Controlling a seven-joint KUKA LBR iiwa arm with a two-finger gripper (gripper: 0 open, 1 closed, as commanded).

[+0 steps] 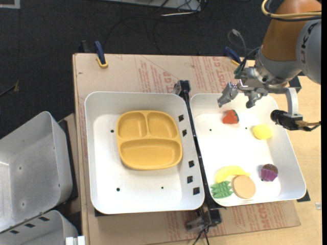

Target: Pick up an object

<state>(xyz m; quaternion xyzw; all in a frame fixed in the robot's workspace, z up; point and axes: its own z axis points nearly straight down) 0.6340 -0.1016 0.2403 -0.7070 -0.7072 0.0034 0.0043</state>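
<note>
Nearest me, the tan disc (244,187) crowds its neighbours; my pincer (238,98) hangs open, apparently above the red piece (230,117), and may nudge it aside.

The arm (294,27) has a rounded orange band, grey casing beside it and a yellowish cable looped over the top. The gripper (238,99) is grey metal with two dark fingers (225,98).

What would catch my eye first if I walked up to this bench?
Likely the yellow tray, alone in the left bin. Next, the arm's orange band at top right, with its open claw hanging just above a red toy in the right bin. Bright toy foods dot that bin's near end.
</note>
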